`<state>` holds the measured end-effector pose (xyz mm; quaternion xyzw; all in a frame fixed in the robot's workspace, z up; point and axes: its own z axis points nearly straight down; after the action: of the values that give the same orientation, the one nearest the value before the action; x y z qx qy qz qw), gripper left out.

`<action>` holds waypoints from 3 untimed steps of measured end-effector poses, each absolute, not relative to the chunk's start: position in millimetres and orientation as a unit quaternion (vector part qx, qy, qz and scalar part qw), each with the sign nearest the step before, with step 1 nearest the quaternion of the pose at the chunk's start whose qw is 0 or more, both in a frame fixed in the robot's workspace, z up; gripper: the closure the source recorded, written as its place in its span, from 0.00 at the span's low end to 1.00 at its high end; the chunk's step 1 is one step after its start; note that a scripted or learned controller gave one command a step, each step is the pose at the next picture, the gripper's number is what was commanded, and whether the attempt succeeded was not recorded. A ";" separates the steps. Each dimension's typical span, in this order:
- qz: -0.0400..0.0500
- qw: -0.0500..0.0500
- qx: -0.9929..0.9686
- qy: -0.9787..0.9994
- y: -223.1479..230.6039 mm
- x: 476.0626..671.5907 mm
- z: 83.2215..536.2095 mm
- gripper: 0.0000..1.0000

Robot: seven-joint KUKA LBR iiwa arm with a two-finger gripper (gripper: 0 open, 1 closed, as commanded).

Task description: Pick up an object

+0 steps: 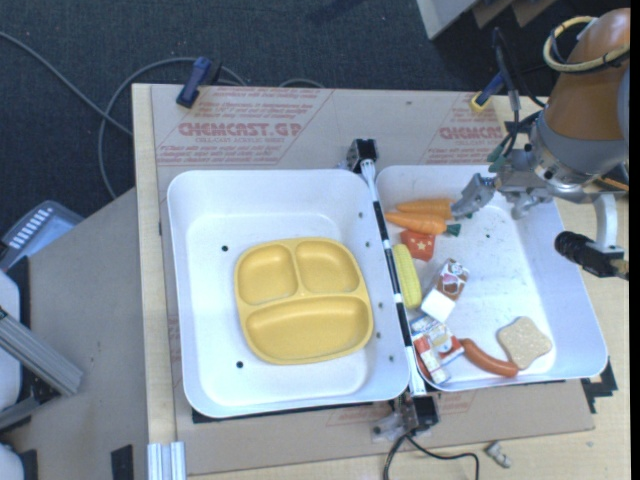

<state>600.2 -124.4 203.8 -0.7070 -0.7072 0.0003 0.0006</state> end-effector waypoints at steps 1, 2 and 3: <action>0.001 0.002 -0.707 -0.707 -100.5 565.0 127.7 0.00; 0.001 -0.003 -0.708 -0.706 -105.7 554.6 85.4 0.00; -0.001 -0.003 -0.708 -0.707 -103.5 555.5 95.6 1.00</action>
<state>555.5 -103.5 95.6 -0.7077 -0.7065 -0.0009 -0.0034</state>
